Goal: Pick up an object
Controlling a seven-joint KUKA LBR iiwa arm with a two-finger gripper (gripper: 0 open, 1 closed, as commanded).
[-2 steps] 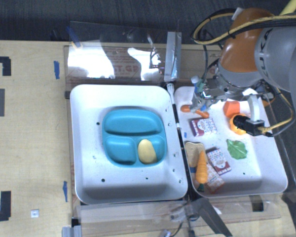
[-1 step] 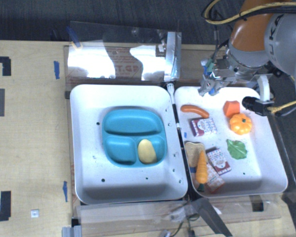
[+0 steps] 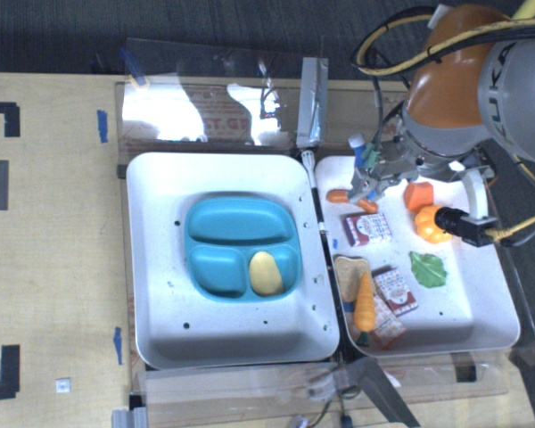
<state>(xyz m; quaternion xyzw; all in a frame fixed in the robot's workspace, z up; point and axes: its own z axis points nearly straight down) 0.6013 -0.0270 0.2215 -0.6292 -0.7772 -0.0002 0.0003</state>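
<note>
The tool [image 3: 367, 184] hangs low over the upper left corner of the right bin [image 3: 481, 315], its tips just above a small orange piece [image 3: 366, 205]; whether it is wide or narrow I cannot tell. Lower in that bin lie a carrot [image 3: 365, 301], a green leaf [image 3: 429, 268] and a red-and-white packet [image 3: 367, 229]. In the left bin [image 3: 152, 194] a blue divided tray [image 3: 241, 243] carries a yellow lemon [image 3: 266, 273].
</note>
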